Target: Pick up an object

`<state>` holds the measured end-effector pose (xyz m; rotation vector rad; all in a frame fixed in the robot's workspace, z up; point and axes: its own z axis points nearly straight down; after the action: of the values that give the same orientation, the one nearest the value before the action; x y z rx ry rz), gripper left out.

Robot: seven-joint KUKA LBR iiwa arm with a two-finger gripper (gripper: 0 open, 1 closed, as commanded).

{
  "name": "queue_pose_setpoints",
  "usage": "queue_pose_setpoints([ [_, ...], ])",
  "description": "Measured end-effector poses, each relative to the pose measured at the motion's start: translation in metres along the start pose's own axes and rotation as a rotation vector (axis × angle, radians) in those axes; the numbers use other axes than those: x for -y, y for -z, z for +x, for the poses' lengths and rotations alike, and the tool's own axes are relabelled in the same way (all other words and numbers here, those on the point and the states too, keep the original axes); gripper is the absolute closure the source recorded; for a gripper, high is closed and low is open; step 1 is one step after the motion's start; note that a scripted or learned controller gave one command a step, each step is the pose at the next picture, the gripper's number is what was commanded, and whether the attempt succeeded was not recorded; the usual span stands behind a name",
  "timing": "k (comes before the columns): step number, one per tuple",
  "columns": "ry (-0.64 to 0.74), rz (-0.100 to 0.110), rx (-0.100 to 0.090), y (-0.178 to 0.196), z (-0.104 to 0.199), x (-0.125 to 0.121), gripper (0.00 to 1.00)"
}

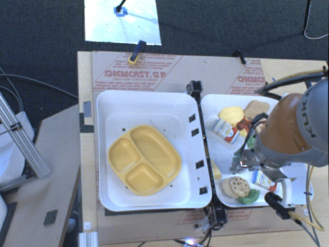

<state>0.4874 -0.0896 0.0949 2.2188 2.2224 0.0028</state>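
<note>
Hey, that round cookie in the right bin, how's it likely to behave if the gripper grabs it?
The cookie looks flat and stiff, so probably rigid and light. It lies flat, leaving little edge to pinch. Crowded against a green piece, it may slide aside rather than lift.

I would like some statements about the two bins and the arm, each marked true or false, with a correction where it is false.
1. The yellow divided tray lies in the left bin. True.
2. The cookie lies inside the yellow tray. False: it lies in the right bin, near that bin's front edge.
3. The arm is over the right bin. True.
4. The yellow tray has five compartments. False: it has three.
5. The yellow rounded item is in the right bin, toward the back. True.
</note>
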Motion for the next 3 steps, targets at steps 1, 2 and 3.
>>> queue_pose_setpoints([
  [1, -0.005, -0.002, 0.005, -0.011, -0.073, -0.031, 1.0],
  [2, 0.0, -0.002, 0.001, 0.0, -0.068, -0.031, 1.0],
  [3, 0.0, -0.004, 0.002, 0.011, -0.068, -0.032, 1.0],
])
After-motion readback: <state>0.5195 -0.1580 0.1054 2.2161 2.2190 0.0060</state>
